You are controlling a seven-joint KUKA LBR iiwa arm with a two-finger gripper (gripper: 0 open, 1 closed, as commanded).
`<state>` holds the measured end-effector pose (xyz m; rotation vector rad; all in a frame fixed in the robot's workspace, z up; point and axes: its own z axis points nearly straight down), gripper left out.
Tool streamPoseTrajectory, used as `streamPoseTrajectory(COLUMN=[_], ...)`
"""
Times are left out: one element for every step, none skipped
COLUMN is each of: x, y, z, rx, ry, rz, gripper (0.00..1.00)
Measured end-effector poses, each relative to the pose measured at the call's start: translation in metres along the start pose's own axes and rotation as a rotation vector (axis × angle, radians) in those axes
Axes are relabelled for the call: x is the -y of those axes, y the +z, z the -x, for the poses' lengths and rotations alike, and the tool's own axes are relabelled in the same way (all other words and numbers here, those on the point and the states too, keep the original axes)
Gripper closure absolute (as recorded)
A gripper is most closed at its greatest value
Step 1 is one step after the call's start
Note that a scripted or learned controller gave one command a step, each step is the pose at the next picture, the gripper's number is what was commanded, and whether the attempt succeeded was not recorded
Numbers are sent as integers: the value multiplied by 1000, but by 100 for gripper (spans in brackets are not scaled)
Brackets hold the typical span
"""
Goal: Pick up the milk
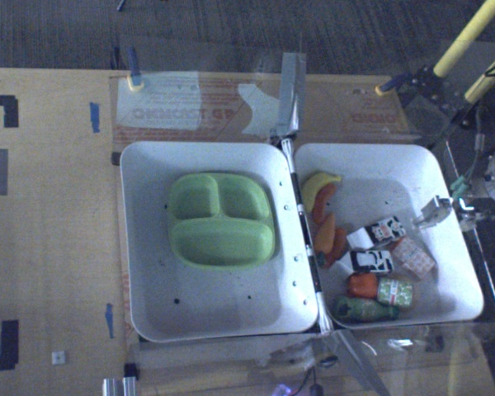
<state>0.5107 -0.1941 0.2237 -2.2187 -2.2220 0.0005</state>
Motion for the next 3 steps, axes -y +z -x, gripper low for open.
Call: streamPoseTrajectory(x=[-26, -29, -26], y=[113, 99, 39], z=[-46, -46, -136], rx=[4, 4, 3], ry=[8, 8, -385], rz=[31, 41, 4], gripper=[0, 100, 100])
